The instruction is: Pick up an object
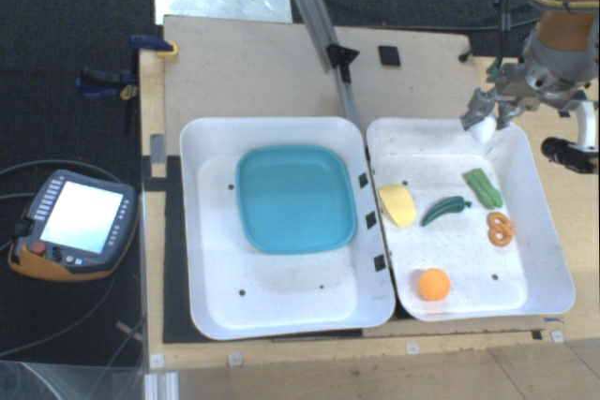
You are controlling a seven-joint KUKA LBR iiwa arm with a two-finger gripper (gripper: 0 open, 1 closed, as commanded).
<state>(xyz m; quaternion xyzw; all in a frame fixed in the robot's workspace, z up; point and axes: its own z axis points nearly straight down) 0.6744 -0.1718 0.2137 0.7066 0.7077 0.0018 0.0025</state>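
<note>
In the right bin lie a yellow lemon-shaped piece, a dark green curved pepper, a light green ridged piece, an orange pretzel and an orange ball. My gripper hangs over the bin's far right corner, above and apart from these objects. Its fingers look spread, with nothing between them.
The left bin holds a teal square plate. A slanted metal pole rises behind the bins. A teach pendant lies off the bench at the left. Blue clamps grip the board's far left corner.
</note>
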